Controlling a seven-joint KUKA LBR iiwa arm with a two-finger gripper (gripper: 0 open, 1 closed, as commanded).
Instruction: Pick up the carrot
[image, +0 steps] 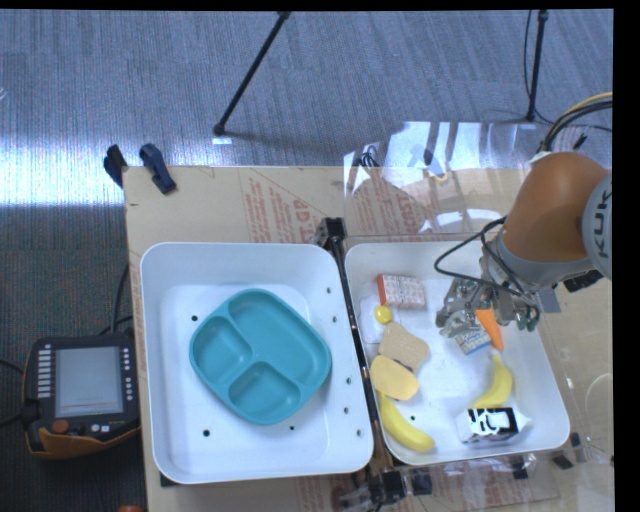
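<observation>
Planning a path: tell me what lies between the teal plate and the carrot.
In the camera view, between teal plate and carrot: the bins' rims, bread slice, small yellow piece.

The arm (560, 215) bore a rounded orange band above a grey wrist, part of a black letter showed on its pale grey casing, black cables looped beside it, and its gripper (480, 315) was a cluster of small grey metal parts.

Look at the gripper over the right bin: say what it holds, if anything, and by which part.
The gripper is right at the carrot, near its upper end, but a hold cannot be told from the view.
</observation>
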